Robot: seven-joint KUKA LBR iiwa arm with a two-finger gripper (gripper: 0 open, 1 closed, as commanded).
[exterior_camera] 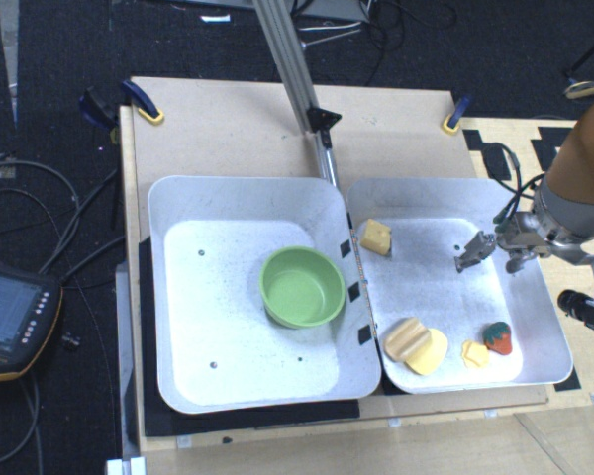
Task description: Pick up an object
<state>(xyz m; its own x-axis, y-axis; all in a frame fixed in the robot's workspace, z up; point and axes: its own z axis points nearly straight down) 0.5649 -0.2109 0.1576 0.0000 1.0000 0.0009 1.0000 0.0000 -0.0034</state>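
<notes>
Gripper (490,252) at right of frame, above the right bin's (445,216) upper right floor, reaching in from the right edge. Two fingers spread apart, nothing between them; one fingertip (467,257) points left and down, clear of every object.

Arm (574,181) enters at right edge, orange band above the grey wrist.

Right bin contents:
- yellow block (376,237) at upper left of the bin, near the divider, well apart from the gripper.
- pale bread-like piece (404,336) at lower left, touching a yellow round piece (428,352) just right of it.
- small yellow piece (475,354) at lower right, just beside a red strawberry-like toy (498,338) with green top.

Left bin (178,265): green bowl (302,286), upright, right of centre, near the divider.

Grey pole (289,52) slants from top centre of frame down to the gap between the bins. Blue-and-yellow clamps (142,104) at the board's upper corners. Pendant (15,315) at lower left of frame, on the floor.
</notes>
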